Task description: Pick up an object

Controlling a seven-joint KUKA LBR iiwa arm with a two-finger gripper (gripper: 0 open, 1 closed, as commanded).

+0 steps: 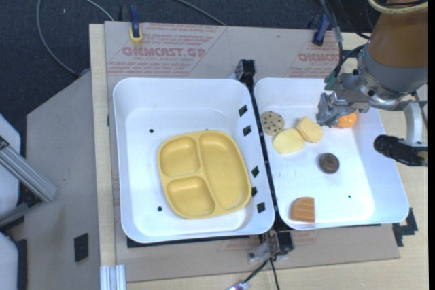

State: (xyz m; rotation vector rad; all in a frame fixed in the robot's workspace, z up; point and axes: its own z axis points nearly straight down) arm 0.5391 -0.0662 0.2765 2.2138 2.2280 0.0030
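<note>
Now, hand [331,113]: hovering upper right, over the right bin [380,200]; finger state impossible to tell.
Orange piece [348,120]: lying just beside it.
Yellow tray [202,173]: sitting in the left bin [129,146].

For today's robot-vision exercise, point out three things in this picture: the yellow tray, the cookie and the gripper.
Yellow tray [202,173]: camera view, on the ridge where its three compartments meet.
Cookie [272,122]: camera view, middle of its speckled top.
Gripper [329,113]: camera view, at its lower tip, beside an orange piece.
</note>
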